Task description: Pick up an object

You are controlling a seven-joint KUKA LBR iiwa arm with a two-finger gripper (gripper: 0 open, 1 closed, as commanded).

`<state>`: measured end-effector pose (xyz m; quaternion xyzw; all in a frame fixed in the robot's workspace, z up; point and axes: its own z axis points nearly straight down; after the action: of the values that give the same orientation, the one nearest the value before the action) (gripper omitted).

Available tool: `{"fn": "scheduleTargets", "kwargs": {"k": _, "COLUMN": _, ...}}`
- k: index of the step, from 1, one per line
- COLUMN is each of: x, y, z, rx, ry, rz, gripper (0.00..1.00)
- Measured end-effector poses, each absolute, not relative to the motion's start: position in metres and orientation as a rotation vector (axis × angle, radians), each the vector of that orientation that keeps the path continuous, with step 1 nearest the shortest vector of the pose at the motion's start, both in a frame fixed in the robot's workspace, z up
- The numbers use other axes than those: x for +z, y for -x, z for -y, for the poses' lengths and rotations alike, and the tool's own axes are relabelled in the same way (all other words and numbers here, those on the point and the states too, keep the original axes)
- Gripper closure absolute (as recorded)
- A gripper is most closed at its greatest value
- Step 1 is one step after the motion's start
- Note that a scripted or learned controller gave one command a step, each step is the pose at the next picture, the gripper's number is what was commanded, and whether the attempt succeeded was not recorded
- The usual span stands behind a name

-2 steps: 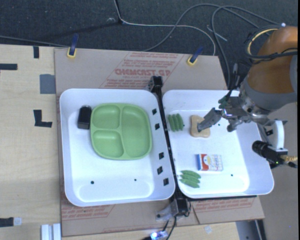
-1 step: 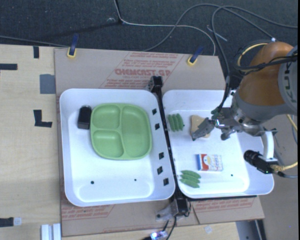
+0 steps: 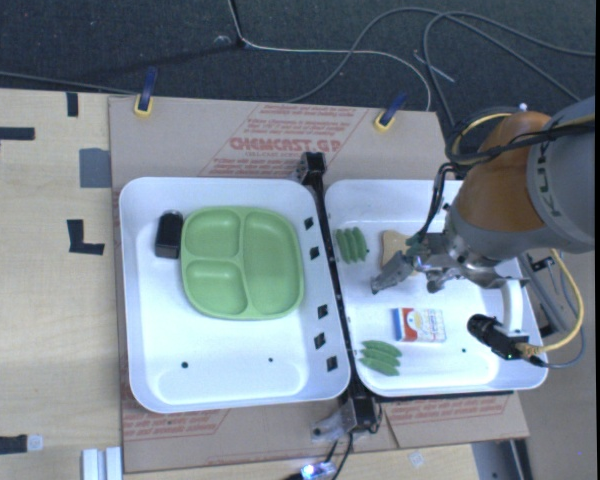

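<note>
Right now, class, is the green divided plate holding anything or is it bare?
Bare. The green plate lies flat in the left bin, and all three of its compartments show plain green; the small black object sits beside it.

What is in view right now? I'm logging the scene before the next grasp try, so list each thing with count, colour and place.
bins: two, white, side by side on the bench
divided plate: one, light green, left bin
small block: one, black, left bin, at the plate's left edge
ridged piece: one, green, right bin, upper left
pod-shaped piece: one, green, right bin, lower left
small packet: one, white with red and blue, middle of right bin
tan piece: one, right bin, beside the gripper
arm: one, grey and orange, over the right bin
gripper: one, dark, low over the right bin
</note>
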<state>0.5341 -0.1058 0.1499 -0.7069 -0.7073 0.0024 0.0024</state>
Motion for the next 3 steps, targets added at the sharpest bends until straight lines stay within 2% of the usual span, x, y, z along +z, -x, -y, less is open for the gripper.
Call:
{"fn": "scheduleTargets", "kwargs": {"k": 1, "x": 0.089, "y": -0.524, "z": 0.103, "rx": 0.008, "ry": 2.217, "rz": 2.217, "gripper": 0.0}}
{"fn": "scheduleTargets", "kwargs": {"k": 2, "x": 0.102, "y": -0.526, "z": 0.102, "rx": 0.004, "ry": 2.216, "rz": 2.221, "gripper": 1.0}}
{"fn": "scheduleTargets", "kwargs": {"k": 3, "x": 0.16, "y": -0.523, "z": 0.094, "rx": -0.003, "ry": 2.221, "rz": 2.225, "gripper": 1.0}}
